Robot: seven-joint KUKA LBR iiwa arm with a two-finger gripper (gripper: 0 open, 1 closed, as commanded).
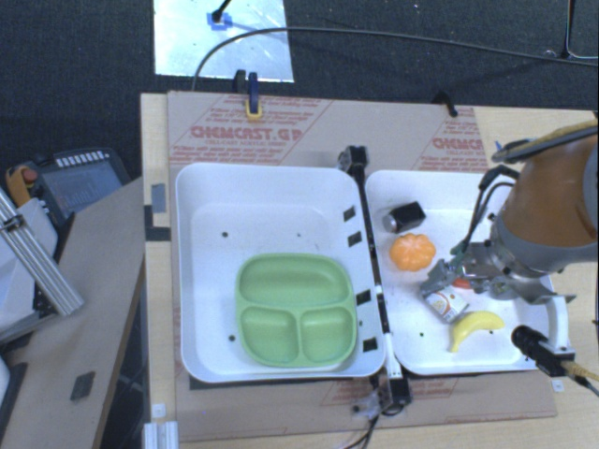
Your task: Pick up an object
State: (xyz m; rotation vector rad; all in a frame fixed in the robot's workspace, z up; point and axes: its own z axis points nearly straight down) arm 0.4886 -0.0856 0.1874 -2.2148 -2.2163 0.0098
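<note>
The claw [447, 279] sits low in the right bin [412, 355], just beside a small white packet [446, 304] and below an orange [412, 252]. How far the claw is parted cannot be told from this angle, and nothing is seen between its tips. The packet lies flat on the bin floor, touching or nearly touching the claw; its long axis runs diagonally from upper left to lower right. No object is lifted, so the pick is judged not yet done: grasp and raise remain. A banana [475, 327] lies near the packet, curved, with its length running left to right. A black block [405, 217] rests above the orange. The left bin [201, 251] holds a green tray [296, 309].
</note>
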